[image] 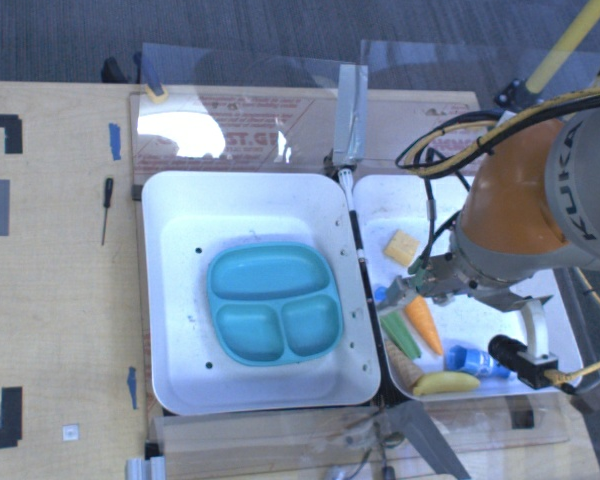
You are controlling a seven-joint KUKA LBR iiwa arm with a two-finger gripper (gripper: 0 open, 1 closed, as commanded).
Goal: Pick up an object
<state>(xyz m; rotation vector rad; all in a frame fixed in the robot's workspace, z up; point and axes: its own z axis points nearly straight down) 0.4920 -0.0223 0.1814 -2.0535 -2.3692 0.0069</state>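
Camera view: my gripper [412, 290] hangs in the right bin [450, 190], lower right of frame, just above the carrot [423, 326]; its state I cannot tell. The carrot looks light, stiff, smooth; grip mid-body.

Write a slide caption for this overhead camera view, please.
Robot arm's hand hovering over toy carrot in right bin; blue divided tray in left bin.
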